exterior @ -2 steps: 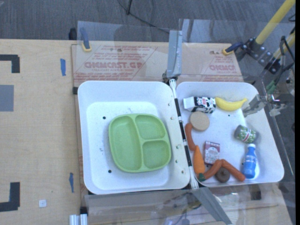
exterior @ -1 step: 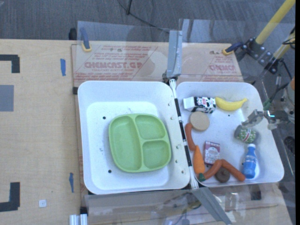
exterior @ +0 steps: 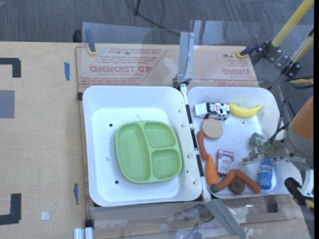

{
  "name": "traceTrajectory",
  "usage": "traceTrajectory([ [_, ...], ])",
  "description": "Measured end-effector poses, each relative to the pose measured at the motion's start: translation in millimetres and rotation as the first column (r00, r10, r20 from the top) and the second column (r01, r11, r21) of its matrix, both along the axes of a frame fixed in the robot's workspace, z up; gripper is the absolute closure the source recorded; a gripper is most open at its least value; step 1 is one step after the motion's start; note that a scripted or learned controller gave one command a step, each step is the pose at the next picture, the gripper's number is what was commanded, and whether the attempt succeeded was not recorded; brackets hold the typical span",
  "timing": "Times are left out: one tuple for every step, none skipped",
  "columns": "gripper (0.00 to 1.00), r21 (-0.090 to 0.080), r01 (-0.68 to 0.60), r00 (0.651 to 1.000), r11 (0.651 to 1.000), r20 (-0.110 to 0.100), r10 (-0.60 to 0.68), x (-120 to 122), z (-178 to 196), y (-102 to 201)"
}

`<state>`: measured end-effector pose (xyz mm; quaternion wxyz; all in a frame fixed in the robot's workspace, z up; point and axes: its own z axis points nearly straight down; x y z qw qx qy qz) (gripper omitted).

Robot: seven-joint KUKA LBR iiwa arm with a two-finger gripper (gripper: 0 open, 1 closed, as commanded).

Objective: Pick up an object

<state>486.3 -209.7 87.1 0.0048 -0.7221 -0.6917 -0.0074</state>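
Pale wooden bench [exterior: 40, 148] bears two white bins [exterior: 94, 148]; gripper [exterior: 259, 151] open over the right one.

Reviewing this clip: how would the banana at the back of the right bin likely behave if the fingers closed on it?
The banana looks smooth and curved, so it may slip or swivel. It lies flat beside the cow-patterned toy, probably light plastic, unlikely to roll.

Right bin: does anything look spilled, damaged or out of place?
Nothing stands out. The banana, carrots, blue bottle and other small items lie loose but inside the right bin; the green divided plate sits flat in the left bin.
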Motion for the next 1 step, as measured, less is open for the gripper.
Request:
traceTrajectory([
  [1.00, -0.013, 0.006, 1.000, 1.000, 0.004, -0.006, -0.5, 10.0, -5.9],
])
